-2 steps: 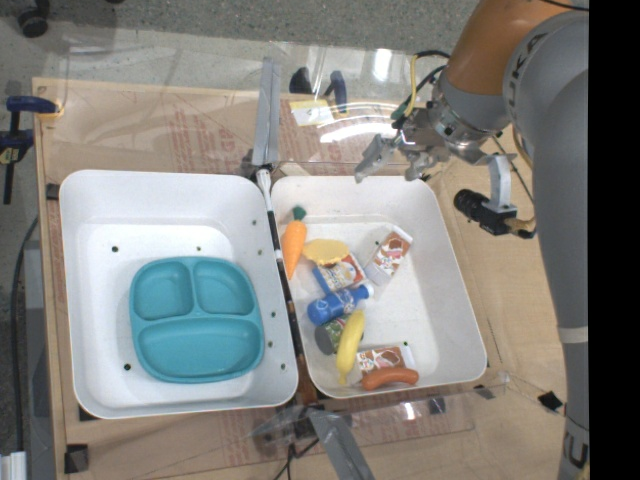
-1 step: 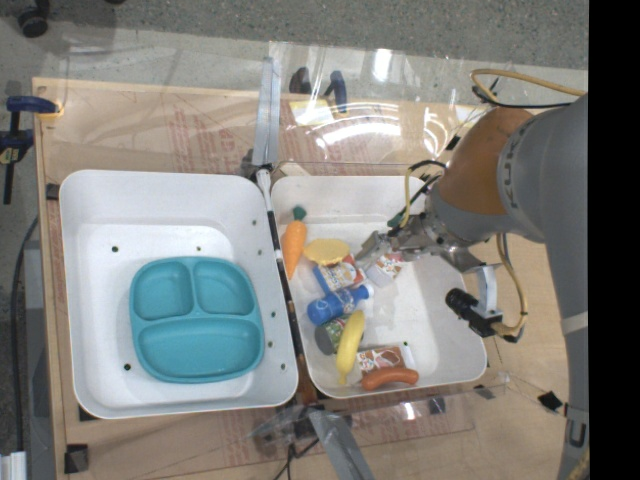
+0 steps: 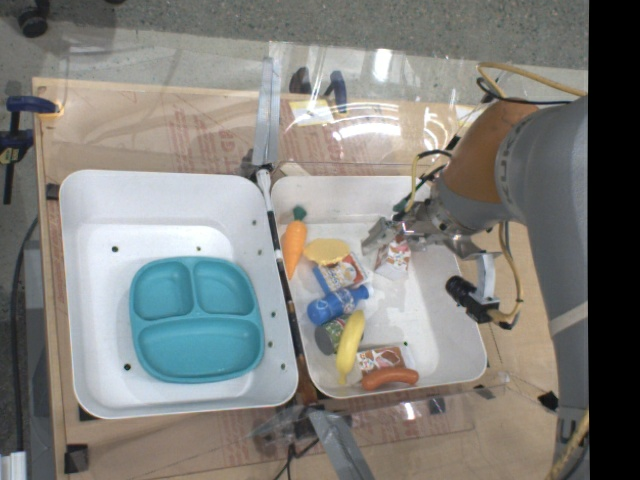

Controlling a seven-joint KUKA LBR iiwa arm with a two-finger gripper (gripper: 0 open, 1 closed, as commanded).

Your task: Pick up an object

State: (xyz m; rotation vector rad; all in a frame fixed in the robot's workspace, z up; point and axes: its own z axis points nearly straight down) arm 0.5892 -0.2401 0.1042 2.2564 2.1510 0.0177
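Reaching in from the right of the frame, the grey arm [image 3: 545, 168] with its orange band bends down over the right bin [image 3: 455, 353], its jaws [image 3: 395, 236] low in that bin's upper middle, just beside or touching a small white-and-red packet [image 3: 396, 256]; whether the jaws are apart or closed cannot be told from this slant, and nothing is plainly seen between them. Both white bins rest side by side on the wooden worktop [image 3: 150, 133]. The left bin [image 3: 100, 208] holds a teal divided plate [image 3: 197, 318] lying flat in its lower middle. Loose items crowd the left half of the right bin: an orange toy carrot [image 3: 293, 243] along the left wall, a yellow disc [image 3: 326, 251] just right of it, a printed carton [image 3: 343, 271] below the disc, a blue bottle [image 3: 333, 303] lying on its side, a yellow banana [image 3: 350, 340] over a dark round object [image 3: 328, 338], and at the lower edge a red sausage [image 3: 389, 377] touching a small printed box [image 3: 382, 358]. A blue clamp [image 3: 20, 138] grips the worktop at the far left.
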